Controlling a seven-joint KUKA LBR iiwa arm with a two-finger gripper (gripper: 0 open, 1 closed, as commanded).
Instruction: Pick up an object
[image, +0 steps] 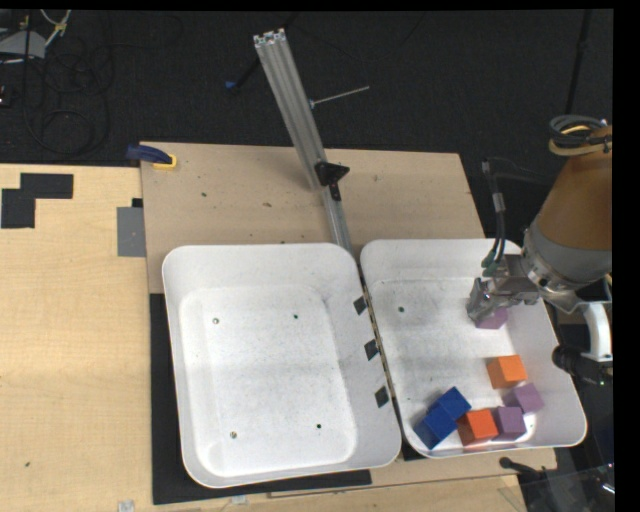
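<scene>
- The arm (575, 215) is reaching in over the right bin (430, 270) from the right side.
- The gripper (493, 303) is hanging low near the bin's right edge, about halfway along it.
- A small purple block (490, 319) is sitting right under the gripper, and the grey fingers are looking like they are closing around its top.
- I think the gripper is holding this block, but I am not sure, because the fingers are covering the top of it.
- I cannot tell if the block is resting on the bin floor or is lifted a little.
- So the step in hand looks like the grab itself, or the very start of the lift.
- The next move, I think, is going straight up slowly, so the block is not slipping out.
- More blocks are lying in the near right corner of the right bin: a blue block (442, 416), an orange block (479, 426) touching it, and a purple one (510, 423) just beside that.
- Another orange block (507, 371) and another purple block (528, 398) are sitting a bit above them, near the right edge.
- These are well apart from the gripper, so they are not getting in the way.
- The left bin (200, 290) is sitting beside the right one, with small black clips along the edge where they meet.
- The arm's upper part is cut off at the right side.
</scene>
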